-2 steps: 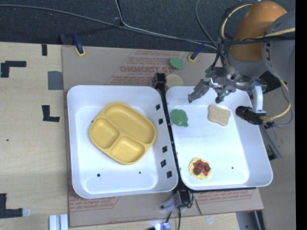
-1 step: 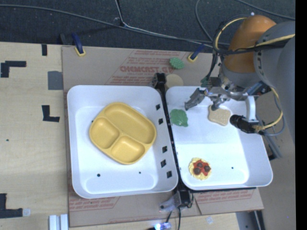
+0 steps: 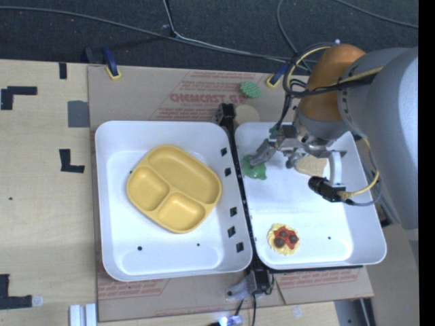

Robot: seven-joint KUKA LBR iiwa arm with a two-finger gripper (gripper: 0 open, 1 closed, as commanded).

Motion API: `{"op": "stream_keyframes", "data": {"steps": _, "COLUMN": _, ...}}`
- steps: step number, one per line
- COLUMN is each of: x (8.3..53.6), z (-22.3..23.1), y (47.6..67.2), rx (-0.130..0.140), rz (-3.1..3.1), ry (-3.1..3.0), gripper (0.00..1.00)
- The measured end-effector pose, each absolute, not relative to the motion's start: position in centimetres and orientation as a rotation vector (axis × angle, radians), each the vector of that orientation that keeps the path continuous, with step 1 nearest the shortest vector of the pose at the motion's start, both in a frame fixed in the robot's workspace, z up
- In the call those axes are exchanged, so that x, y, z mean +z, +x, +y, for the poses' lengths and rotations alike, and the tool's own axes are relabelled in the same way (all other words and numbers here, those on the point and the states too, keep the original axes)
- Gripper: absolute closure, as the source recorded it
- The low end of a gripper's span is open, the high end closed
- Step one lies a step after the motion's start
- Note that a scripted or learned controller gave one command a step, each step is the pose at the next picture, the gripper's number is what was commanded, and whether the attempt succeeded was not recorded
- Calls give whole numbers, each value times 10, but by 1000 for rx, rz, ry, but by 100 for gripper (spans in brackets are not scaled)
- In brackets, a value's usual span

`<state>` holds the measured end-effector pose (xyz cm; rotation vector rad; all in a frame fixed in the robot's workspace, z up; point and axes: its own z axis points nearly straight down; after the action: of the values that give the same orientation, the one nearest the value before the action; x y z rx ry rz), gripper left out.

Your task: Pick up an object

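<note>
I hang low in the right bin; my gripper has its jaws spread narrowly, holding nothing. The green object lies just beneath my fingertips. I should straddle it squarely, press down, then close.

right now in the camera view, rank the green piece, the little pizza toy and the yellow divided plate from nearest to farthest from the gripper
1. green piece, right beside the gripper, right bin's left edge
2. pizza toy, right bin's near side
3. yellow divided plate, left bin
</note>
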<state>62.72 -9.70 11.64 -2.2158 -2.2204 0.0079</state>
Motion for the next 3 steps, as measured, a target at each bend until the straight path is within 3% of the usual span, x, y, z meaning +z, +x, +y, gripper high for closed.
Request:
{"op": "stream_keyframes", "data": {"steps": 1, "x": 130, "z": -97, "y": 628, "rx": 3, "rz": -2224, "ry": -2217, "gripper": 100}}
{"op": "stream_keyframes", "data": {"steps": 3, "x": 232, "z": -104, "y": 627, "rx": -4, "rz": -2225, "ry": -2224, "gripper": 100}}
